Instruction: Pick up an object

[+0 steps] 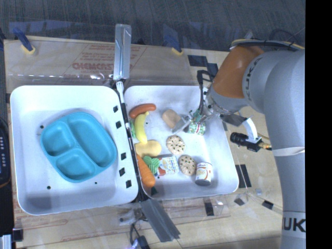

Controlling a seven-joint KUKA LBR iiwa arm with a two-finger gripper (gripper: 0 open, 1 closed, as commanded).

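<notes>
It looked like a robotics lab: a grey industrial arm (275, 92) reached over a table (67, 61) bearing two white bins (26, 154), clear guard panels (78, 56), toy food (176, 144) and grey carpet (155, 4).

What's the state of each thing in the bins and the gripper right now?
gripper: low in the right bin, at the green-and-white object
green-and-white object: at the fingertips, grasp unclear
blue divided tray: flat in the left bin
hot dog: lying flat
banana: lying along the divider side
carrot: lying flat
two cookies: flat, apart
small can: on its side
</notes>
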